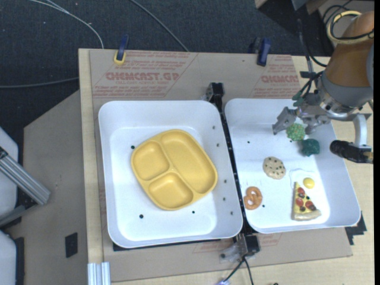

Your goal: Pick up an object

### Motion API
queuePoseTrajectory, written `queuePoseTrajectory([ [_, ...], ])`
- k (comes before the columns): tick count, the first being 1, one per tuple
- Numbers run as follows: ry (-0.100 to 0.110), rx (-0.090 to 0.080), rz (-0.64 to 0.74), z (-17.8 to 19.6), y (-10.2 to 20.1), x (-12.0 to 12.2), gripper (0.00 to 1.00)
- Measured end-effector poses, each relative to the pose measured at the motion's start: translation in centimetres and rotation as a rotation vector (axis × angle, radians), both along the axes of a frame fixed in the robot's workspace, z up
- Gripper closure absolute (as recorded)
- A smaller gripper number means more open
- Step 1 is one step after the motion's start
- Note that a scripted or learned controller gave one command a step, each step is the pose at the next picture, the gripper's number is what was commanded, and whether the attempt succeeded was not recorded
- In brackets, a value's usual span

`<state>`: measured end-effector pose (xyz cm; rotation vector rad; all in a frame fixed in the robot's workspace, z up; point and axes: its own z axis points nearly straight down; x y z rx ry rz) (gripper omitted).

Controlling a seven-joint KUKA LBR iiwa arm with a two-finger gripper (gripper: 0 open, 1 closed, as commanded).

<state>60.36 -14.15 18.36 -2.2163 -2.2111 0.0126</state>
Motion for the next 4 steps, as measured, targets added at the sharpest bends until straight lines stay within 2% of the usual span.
queuePoseTrajectory([
  [1,-0.014,-0.002,0.003,0.8,0.0,0.3,0.0],
  [2,-0.006,-0.001,0.003,-5.4,0.1,0.8,0.0],
  [3,-0.011,-0.001,0.002,-10.0,0.2,0.8,0.0],
  [4,-0.015,-0.002,0.002,-8.8,0.1,0.9,1.0],
])
